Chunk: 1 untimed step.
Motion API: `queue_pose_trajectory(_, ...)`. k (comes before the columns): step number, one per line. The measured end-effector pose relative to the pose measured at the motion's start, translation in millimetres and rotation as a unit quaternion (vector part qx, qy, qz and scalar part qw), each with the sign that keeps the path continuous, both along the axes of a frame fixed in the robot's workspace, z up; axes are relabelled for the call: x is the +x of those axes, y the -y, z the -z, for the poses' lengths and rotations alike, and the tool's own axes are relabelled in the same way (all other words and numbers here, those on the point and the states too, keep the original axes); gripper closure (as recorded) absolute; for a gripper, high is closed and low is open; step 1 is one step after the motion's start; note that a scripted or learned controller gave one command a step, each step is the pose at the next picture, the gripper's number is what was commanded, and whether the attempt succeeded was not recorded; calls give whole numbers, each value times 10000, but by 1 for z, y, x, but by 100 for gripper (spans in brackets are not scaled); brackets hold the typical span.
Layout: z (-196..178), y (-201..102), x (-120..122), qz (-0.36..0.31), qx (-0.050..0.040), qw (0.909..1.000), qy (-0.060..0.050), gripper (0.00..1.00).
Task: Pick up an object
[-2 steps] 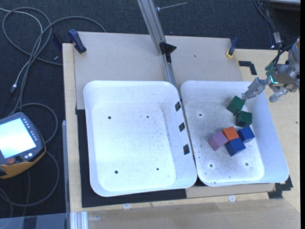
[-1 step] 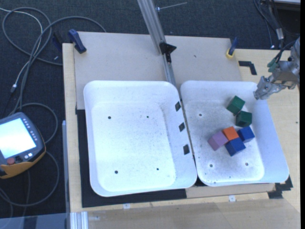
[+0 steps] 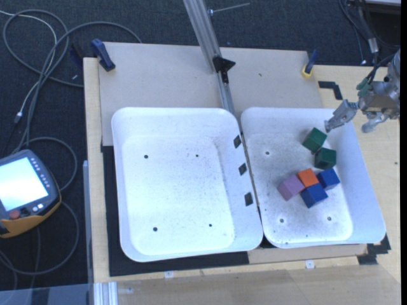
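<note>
The right bin (image 3: pixel 280 227) holds a cluster of small blocks. Two dark green blocks (image 3: pixel 314 139) (image 3: pixel 325 157) lie nearest the arm. Below them sit an orange block (image 3: pixel 308 177), two blue blocks (image 3: pixel 329 178) (image 3: pixel 313 196) and a purple block (image 3: pixel 291 187), packed against each other. My gripper (image 3: pixel 354 121) hovers at the bin's upper right edge, just up and right of the top green block. Its two fingers are spread open, one finger (image 3: pixel 337 116) pointing toward that block, and nothing is between them.
The left bin (image 3: pixel 127 170) lies beside the right one, with a black hinge strip (image 3: pixel 241 168) between them. An aluminium pole (image 3: pixel 200 24) slants down to the bins' top seam. Clamps (image 3: pixel 102 54) (image 3: pixel 310 64) grip the board's back corners. A teach pendant (image 3: pixel 22 192) and cables lie off the bench at left.
</note>
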<state>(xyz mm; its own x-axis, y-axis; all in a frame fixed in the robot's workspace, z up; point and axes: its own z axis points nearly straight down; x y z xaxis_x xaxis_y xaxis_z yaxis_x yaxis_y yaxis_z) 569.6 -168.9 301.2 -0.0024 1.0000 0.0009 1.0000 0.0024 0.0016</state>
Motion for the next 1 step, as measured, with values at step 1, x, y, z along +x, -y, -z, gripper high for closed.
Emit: queue_pose_trajectory(1,192,-14,18,-2,4,10000,-2,0)
